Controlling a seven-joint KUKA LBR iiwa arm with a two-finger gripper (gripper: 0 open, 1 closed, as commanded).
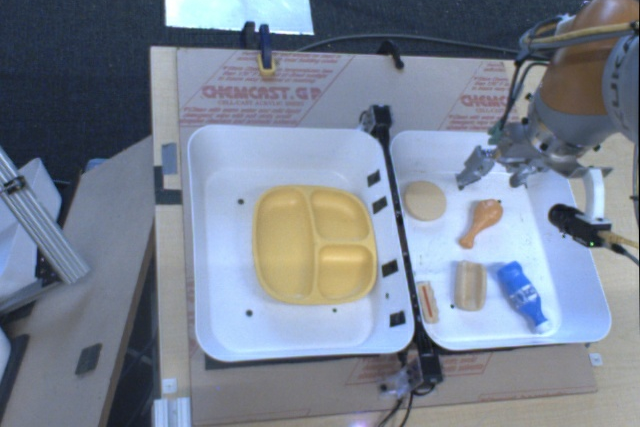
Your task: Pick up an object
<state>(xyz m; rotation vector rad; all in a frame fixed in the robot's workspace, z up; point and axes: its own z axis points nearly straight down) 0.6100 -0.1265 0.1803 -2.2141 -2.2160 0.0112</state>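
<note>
Yellow moulded plastic tray sits in the left bin; pincer hangs spread apart, gripping nothing

A: What lies in the right bin?

B: A round tan disc far left, an orange drumstick-shaped toy tilted beside it, a beige bread-like piece, a small hot dog, and a blue bottle lying down.
</note>
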